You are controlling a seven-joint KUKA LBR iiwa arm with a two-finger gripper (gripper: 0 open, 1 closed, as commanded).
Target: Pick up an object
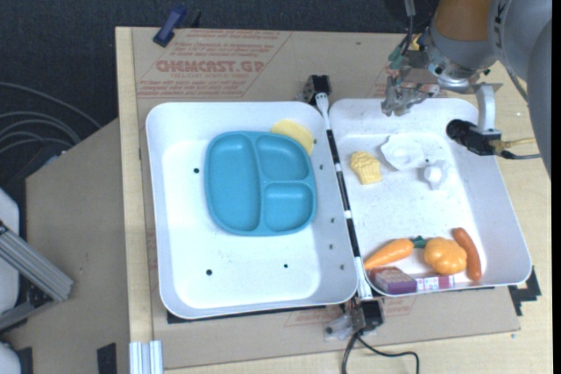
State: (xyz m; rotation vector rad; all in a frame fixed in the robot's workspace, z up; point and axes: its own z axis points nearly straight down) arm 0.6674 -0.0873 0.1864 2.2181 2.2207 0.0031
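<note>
Currently: claw (pixel 401 105) over the right bin's (pixel 500 197) far edge, its tips blurred; whether it stands wide or narrow cannot be told. Right bin: corn piece (pixel 366 167), pale white lump (pixel 403 151) of unclear shape, carrot (pixel 388 252), orange pepper (pixel 444 256), sausage (pixel 467 252), purple-ended packet (pixel 414 282) partly hidden by the rim. Left bin (pixel 175 232): blue divided plate (pixel 259 182) covering part of a yellow item (pixel 294 134).

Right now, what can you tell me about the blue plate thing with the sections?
The blue tray is a smooth, turquoise, plastic-looking plate with rounded corners. Raised ridges split it into three sections: one long one on the left side of the view and two smaller ones on the right. Nothing sits in any section. It lies flat, right side up, slightly turned, in the left bin, toward the back. A yellow object sits at its far right corner, partly tucked behind its rim.
</note>
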